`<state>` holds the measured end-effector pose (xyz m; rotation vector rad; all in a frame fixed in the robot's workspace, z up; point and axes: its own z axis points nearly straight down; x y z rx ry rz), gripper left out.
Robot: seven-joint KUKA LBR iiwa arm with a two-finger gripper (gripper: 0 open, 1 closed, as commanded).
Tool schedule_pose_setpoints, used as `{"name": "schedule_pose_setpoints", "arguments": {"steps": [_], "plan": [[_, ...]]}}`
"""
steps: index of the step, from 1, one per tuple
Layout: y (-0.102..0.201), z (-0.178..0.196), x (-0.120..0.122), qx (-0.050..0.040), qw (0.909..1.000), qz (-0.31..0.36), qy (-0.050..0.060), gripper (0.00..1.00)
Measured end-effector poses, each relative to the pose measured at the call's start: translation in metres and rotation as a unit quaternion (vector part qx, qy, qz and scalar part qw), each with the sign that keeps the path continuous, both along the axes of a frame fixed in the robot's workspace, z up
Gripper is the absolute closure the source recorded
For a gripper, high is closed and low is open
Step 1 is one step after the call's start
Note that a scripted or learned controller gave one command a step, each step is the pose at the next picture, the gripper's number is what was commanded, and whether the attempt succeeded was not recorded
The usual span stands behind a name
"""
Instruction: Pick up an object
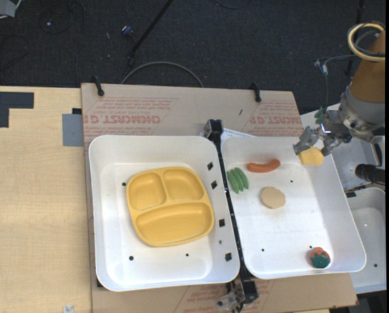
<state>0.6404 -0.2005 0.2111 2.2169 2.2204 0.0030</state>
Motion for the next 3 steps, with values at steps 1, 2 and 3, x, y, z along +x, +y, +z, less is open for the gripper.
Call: {"name": "schedule_pose_setpoints", "arguments": {"steps": [1,2,3], "plan": [[0.05,0.012,-0.014,0.002,1.0,0.002,0.003,1.0],[0.104,0.002,-0.03,0.0024,1.0,0.002,0.005,1.0],[0.152,0.014,-0.045,0.0018,1.0,0.001,0.004,1.0]]}}
